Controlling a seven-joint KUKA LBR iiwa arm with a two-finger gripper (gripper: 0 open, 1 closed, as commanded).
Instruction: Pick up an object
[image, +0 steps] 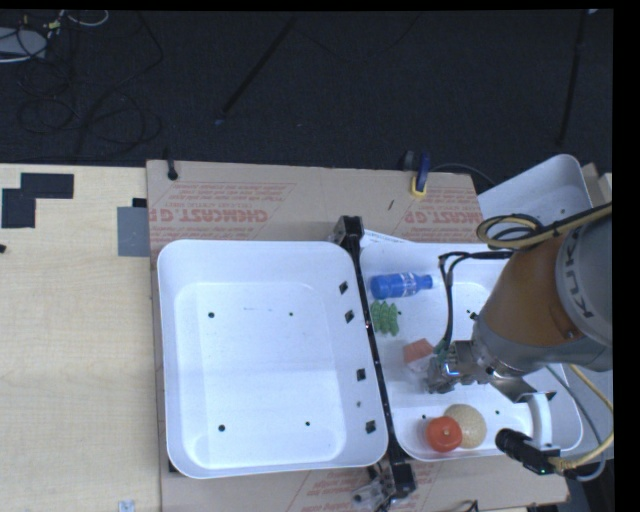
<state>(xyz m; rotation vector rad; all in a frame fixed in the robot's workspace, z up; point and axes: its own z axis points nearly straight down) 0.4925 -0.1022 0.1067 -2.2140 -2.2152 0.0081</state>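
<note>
The right bin (470, 450) holds a blue bottle (400, 285) lying on its side near the back. A small green leafy toy (386, 318) lies beside the divider. A reddish-brown block (417, 351) rests mid-bin. At the front sit a red round item (444, 433) and a tan ball (467, 424), touching each other. My gripper (440, 375) reaches down from the orange-banded wrist, just right of and below the block. Its fingertips are dark and blurred against the bin floor. I see nothing clearly between them.
The left bin (180, 300) stands beside the right one, with a black divider clamp (362, 330) between them. Cardboard lies under both bins. A blue and yellow clamp (420, 175) stands at the back edge. Cables loop over the arm at the right.
</note>
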